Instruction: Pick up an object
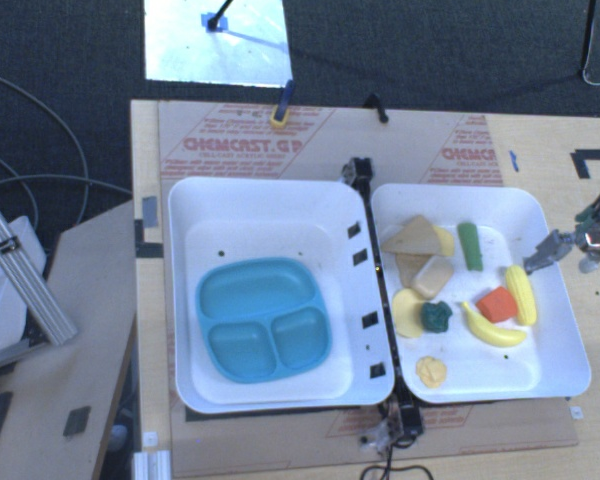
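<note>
White plastic bins sit side by side on the bench (230,133), walls touching along the middle so a thing can go from one to the other; the left bin (190,208) holds a blue tray (265,318) with three compartments, lying flat, likely put there as a place to drop things; the right bin (555,368) holds the toy food, heaped loosely toward its middle and right, which suits a blind grab; among it a green stick (469,245) upright in the view, tan wedges (417,238), a beige block (433,277), a dark green lump (437,316), an orange block (498,304) touching two bananas (521,294), and a small yellow piece (431,371) apart near the front wall; the gripper (540,258) comes in over the right wall, near the upper banana and, as I judge it, above it; whether its tips are spread or together I cannot tell; nothing is seen between them; no object is picked yet, and the bananas or the orange block seem the nearest choice; their crowding could spoil the grasp.
</note>
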Available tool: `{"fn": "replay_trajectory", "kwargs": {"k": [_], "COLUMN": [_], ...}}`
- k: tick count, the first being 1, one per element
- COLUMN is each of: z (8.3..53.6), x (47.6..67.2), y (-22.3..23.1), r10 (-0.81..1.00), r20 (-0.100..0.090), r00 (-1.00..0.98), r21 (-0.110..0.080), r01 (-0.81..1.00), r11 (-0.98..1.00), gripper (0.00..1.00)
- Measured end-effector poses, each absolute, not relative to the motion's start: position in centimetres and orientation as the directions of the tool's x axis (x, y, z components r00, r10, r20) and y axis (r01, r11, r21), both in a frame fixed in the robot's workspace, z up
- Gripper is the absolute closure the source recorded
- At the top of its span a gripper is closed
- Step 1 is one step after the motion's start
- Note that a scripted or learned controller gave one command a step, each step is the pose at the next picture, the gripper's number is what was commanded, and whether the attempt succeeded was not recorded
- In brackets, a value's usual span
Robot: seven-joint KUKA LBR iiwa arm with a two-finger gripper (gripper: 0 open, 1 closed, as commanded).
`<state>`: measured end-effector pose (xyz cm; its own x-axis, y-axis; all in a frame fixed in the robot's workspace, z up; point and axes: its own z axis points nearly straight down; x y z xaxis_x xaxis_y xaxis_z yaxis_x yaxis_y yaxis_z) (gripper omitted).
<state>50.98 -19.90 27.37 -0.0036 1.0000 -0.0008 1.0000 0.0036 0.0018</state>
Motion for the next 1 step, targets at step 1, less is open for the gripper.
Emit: {"fn": "replay_trajectory", "kwargs": {"k": [1], "z": [7.78], "x": [48.56], "y": [-16.45], "r10": [1.000], "r20": [0.001], "r00": [-0.001], "r21": [-0.001], "r01": [1.000], "r11": [0.001], "gripper": [0.00]}}
